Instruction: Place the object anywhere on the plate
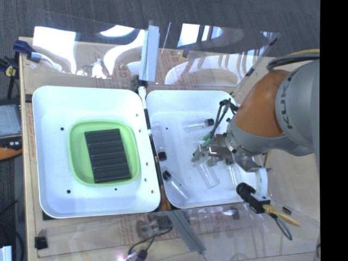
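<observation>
Jaws' spread cannot be told; gripper [211, 150] hovers just beside clear vial [208, 176].

The arm [304, 107] is a chunky rounded grey thing with a glossy orange band [261, 110] above the wrist and dark lettering [286, 113] on the shell. Thin black cables [222, 113] run to a gripper [209, 151] that's bare metal, I think.

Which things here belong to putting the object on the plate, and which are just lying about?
Job: green plate; black ribbed block lying on it; gripper, over the right bin.
Lying about: clear capped tube, clear vial, small black piece, all in the right bin.
</observation>
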